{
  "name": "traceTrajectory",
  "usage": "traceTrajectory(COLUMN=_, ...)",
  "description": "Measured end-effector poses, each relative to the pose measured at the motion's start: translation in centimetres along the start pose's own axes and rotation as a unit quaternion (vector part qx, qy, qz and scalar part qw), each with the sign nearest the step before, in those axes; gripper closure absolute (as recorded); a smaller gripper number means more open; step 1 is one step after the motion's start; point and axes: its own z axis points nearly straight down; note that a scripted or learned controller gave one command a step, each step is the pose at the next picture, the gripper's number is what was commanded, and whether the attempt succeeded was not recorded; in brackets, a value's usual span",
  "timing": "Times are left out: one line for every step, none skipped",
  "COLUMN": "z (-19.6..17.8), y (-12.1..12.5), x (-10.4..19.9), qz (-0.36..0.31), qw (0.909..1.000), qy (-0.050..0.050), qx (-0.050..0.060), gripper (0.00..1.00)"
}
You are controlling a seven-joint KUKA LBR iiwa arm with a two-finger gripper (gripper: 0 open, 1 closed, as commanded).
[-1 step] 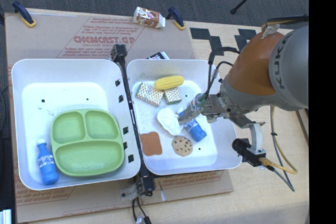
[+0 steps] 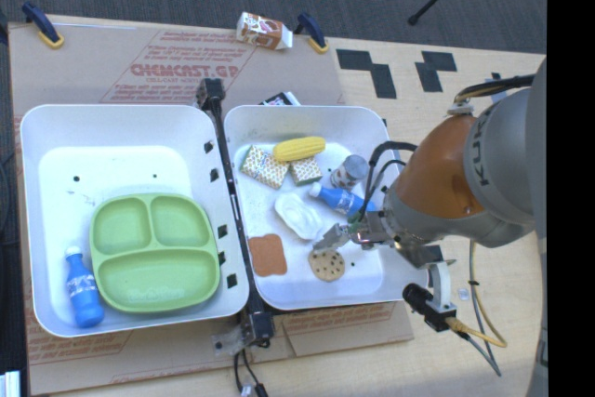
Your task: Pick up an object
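Camera view from above the bench: the right bin point(image 2: 372, 121) has one corn cob point(image 2: 299, 148), two checkered blocks point(image 2: 265, 166), one blue bottle point(image 2: 337, 197), one white lid point(image 2: 298, 213), one brown patch point(image 2: 268, 255) and one cookie point(image 2: 326, 266). The left bin point(image 2: 56, 130) has one green plate point(image 2: 154, 253) and one blue bottle point(image 2: 82, 288). The jaws point(image 2: 340, 237) sit just above the cookie, spread open, gripping nothing.

The light is bright and even. The white bins point(image 2: 56, 130) shine a little. Shadows are soft and small. The picture looks a bit fuzzy all over.
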Motion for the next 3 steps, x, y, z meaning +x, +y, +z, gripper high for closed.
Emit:
traceTrajectory(z=-1.0, y=0.1, x=0.2, qz=-0.004, qw=1.0, qy=0.004, qx=0.003, gripper=1.0)
traceTrajectory(z=-13.3, y=2.4, x=-1.5, qz=0.0, qw=1.0, qy=0.001, qx=0.002, gripper=1.0)
traceTrajectory(z=-17.5, y=10.4, x=-1.9, qz=0.0, qw=1.0, qy=0.002, qx=0.002, gripper=1.0)
